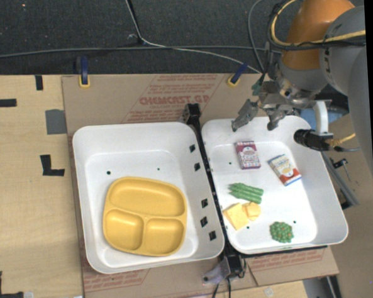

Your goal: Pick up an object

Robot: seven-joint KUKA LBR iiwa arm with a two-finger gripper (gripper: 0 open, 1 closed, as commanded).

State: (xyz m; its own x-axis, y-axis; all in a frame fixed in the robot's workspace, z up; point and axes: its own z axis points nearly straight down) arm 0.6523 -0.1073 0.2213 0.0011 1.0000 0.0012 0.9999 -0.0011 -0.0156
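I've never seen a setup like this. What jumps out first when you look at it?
The big yellow plastic tray with three compartments lying in the left white bin catches the eye first. Next comes the grey arm's two-finger gripper, its fingers spread, hovering over the far edge of the right white bin, where small toy foods lie, among them a green broccoli floret.

Two white bins point(81, 183); one yellow tray point(144, 215); two small boxes point(247, 155); one green bean bunch point(246, 191), cheese point(241, 214), probably broccoli point(281, 232).
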